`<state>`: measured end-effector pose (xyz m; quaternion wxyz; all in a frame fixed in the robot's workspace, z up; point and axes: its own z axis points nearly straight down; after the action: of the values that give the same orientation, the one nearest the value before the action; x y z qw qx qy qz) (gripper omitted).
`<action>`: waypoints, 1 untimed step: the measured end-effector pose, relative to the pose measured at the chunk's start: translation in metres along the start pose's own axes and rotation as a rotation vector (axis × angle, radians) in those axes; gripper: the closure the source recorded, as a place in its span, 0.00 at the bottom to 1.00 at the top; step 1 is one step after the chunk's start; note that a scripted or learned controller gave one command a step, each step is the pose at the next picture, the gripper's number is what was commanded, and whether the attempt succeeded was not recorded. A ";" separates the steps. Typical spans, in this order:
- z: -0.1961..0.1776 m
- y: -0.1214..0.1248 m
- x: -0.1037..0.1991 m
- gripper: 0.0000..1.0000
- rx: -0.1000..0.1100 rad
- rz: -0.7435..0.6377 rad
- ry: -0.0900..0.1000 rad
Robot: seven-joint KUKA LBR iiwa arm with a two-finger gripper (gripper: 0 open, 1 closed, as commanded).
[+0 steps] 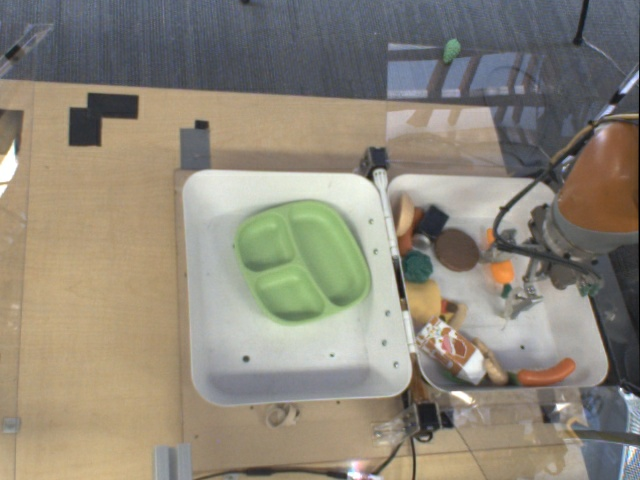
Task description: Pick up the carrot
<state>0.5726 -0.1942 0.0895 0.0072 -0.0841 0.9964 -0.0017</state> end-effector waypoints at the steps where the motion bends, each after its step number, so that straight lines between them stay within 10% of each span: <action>1: -0.014 0.001 -0.005 1.00 0.004 -0.007 -0.011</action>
<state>0.5770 -0.1928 0.1038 0.0127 -0.0874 0.9961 -0.0031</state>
